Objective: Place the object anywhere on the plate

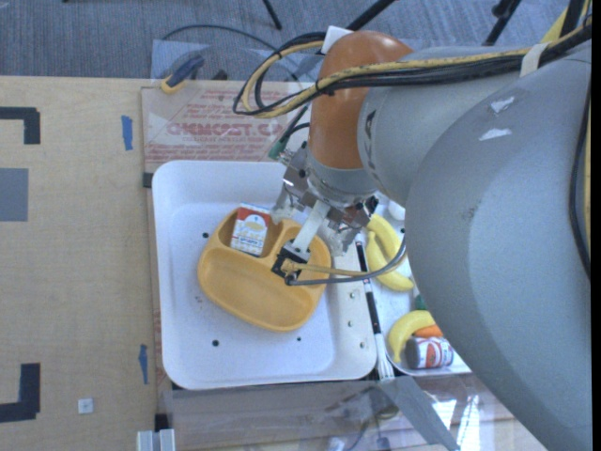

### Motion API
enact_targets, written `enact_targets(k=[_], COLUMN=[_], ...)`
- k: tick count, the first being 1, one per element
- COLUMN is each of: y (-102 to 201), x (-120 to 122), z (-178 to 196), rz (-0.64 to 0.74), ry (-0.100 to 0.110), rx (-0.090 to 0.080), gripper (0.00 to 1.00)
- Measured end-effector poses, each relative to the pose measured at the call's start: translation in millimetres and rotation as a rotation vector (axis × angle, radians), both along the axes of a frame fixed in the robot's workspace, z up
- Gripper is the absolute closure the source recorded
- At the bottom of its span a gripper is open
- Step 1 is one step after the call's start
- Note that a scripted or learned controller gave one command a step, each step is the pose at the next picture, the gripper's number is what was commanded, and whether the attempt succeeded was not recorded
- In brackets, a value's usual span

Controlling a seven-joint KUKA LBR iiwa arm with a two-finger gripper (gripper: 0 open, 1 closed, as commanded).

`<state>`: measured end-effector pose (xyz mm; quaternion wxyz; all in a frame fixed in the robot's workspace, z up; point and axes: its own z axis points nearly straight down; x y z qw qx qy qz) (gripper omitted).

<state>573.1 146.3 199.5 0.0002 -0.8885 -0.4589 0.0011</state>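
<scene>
- Camera view, the risk: the pincer (289,269) hangs low over the right part of the yellow, shallow, divided plastic plate (246,294), its two pale fingers slanted down to black tips. I see nothing between those tips, and they look close together, so I judge them narrow and empty-handed.
- The small white and orange carton (249,230) lies on the plate's upper compartment, just left of the fingers and apart from them. By the look of it the object already rests on the plate, near the back rim.
- What could go wrong: the fingertips sit right at the plate's surface, so a sideways pull could drag or tip the light plate and slide the carton off the rim. A thin grey cable looping beside the pincer could also snag the plate's right edge.
- A lift straight up seems the safest way out.
- Camera view, containers: the left shallow white bin (178,327) holds the yellow plate, which bears the carton.
- The right shallow white bin (387,360) is mostly hidden by the grey arm; in it I see a yellow banana (387,250) near the dividing wall, a second yellow curved piece (409,325) lower down, and a small red and white can (430,353) touching it.
- Both bins stand side by side on the bench (75,280).
</scene>
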Motion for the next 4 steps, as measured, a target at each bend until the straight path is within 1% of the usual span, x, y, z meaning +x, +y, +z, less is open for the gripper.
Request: enact_targets(k=[1,2,3,4], y=[0.0,-30.2,0.5,-64.5], x=[0.0,-45.4,1.4,-49.1], z=[0.0,-8.2,79.5,110.9], rz=[0.000,-0.238,-0.418,-0.753], ry=[0.001,0.005,-0.003,-0.003], rx=[0.000,0.000,0.001,-0.001], gripper=[0.00,0.00,0.00,0.00])
